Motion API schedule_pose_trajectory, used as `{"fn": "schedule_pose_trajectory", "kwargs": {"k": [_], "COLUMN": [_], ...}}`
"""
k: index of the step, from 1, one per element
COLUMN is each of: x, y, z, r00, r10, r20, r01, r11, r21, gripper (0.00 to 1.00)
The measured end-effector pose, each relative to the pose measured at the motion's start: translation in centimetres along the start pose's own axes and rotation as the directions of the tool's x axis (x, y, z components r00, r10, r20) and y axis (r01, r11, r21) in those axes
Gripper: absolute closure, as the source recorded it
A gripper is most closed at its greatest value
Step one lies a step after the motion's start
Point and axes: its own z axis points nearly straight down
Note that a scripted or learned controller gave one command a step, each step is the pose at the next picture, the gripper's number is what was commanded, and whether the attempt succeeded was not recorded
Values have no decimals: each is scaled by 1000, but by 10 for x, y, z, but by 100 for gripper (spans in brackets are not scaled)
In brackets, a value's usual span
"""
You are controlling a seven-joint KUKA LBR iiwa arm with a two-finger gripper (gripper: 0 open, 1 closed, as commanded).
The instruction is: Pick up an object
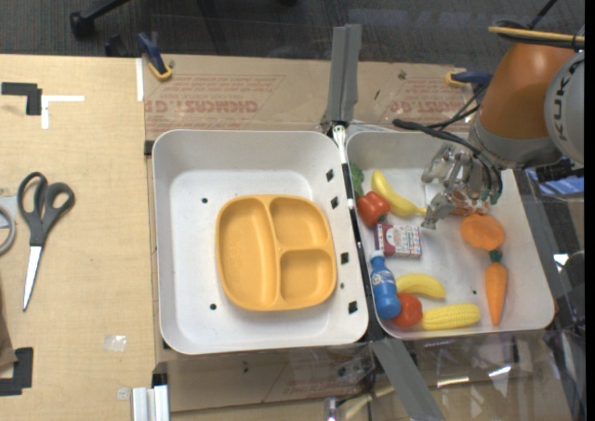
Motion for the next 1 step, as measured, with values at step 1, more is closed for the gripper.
{"fn": "schedule_pose_trajectory", "kwargs": {"k": [1], "x": [121], "y": [-21], "z": [1], "r00": [994], "r10": [-106], "r20": [-4], "r01": [106], "r11": [994], "r21": [-1], "gripper": [0]}}
